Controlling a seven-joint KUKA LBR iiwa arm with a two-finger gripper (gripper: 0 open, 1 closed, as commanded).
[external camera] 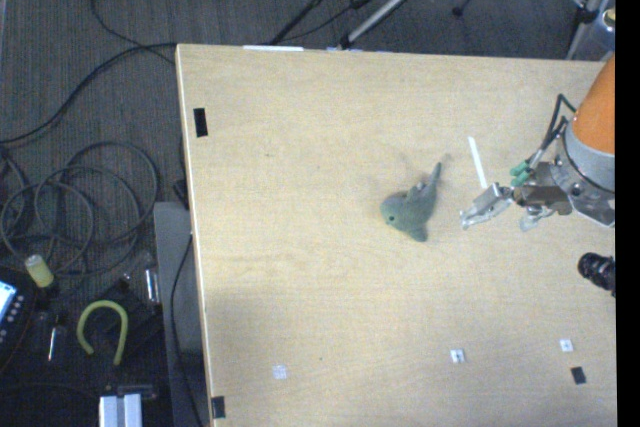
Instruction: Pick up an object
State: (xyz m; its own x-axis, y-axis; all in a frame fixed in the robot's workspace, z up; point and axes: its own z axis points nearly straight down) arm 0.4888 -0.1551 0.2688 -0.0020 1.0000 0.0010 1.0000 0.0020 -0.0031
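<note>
Lying on the bench (300, 315), a grey-green toy (410, 210) is positioned just left of the hand (480, 211); finger state cannot be told.

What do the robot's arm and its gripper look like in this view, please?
At the right edge, the arm shows a rounded orange band above a grey wrist section. Thin dark cables loop along its left side. The two-finger gripper is bare silvery metal, with a small teal-green part where it joins the wrist.
</note>
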